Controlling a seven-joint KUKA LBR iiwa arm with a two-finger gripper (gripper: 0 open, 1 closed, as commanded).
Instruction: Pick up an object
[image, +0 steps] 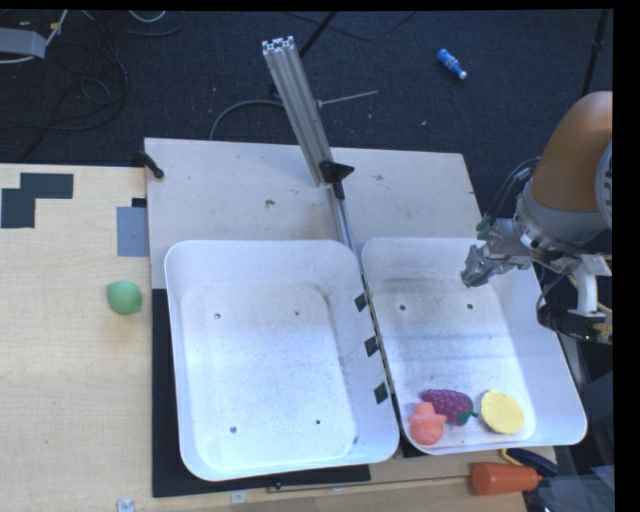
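Note:
My gripper (478, 272) hangs over the far right part of the right bin (450, 330), below the arm's orange band. Nothing shows between its fingers. At the bin's near edge lie three toys: a purple grape bunch (447, 403), a red-orange piece (427, 424) just left of it, and a yellow round piece (502, 411) to the right. All three sit well below the gripper in the view, apart from it.
The left bin (200, 300) stands beside the right one, with black clips (371, 345) along the shared edge. A green ball (124, 297) rests on the wooden bench at left. An orange object (505, 478) lies off the bins at bottom right. A metal rail (305, 110) slants at the back.

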